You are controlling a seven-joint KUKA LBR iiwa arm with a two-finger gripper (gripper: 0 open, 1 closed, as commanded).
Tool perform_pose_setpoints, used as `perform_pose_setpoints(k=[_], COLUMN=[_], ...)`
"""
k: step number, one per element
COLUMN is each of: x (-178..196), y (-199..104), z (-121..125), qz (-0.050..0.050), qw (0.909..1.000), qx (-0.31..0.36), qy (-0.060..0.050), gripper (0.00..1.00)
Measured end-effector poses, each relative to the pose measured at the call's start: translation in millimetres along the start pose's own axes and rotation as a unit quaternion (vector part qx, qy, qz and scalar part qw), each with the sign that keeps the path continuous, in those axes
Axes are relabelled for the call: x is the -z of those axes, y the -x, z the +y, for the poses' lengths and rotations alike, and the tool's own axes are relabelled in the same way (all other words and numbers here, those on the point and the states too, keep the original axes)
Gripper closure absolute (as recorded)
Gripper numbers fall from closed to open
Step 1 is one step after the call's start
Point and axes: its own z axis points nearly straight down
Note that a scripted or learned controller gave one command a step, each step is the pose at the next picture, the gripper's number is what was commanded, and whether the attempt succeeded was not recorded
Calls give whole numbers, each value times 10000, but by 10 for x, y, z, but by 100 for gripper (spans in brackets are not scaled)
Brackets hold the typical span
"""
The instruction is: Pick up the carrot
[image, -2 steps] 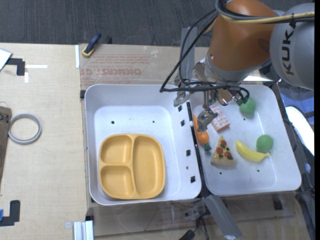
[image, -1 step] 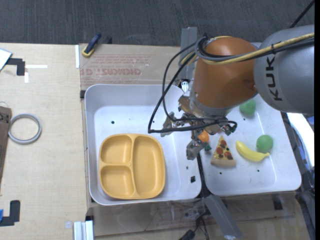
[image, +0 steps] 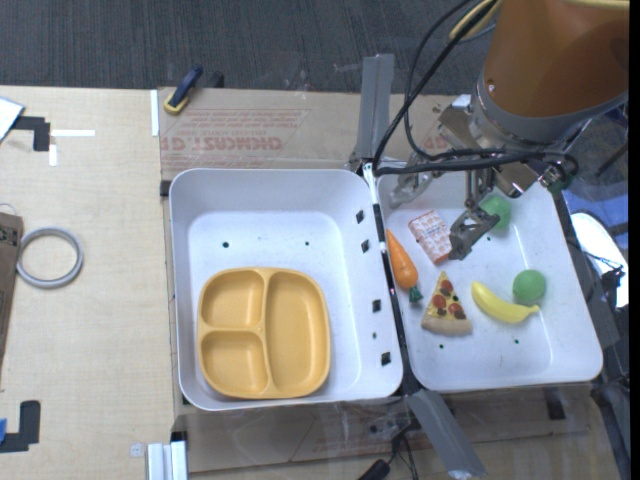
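We are hovering our gripper [image: 468, 236] over the right bin [image: 560, 363], its grip unreadable, beside the snack packet [image: 432, 235]; the carrot [image: 402, 260] is lying untouched left of it

1 fixed camera above the bench [image: 90, 368], slanting down on both bins [image: 190, 268], arm [image: 560, 38] from right.

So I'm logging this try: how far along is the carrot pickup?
Nothing looks done yet: the carrot lies on the right bin's floor by its left wall, above the pizza slice. In hand: the gripper is over that bin, right of the carrot, near the small packet, with nothing visibly between its fingers. Left: move over the carrot, grasp it, lift it.
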Motion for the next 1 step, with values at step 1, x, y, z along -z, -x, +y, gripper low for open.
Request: perform_pose_setpoints(k=[1], x=[-904], y=[88], z=[403], qz=[10], qw=[9777], qx=[2101], qy=[16], gripper=[0])
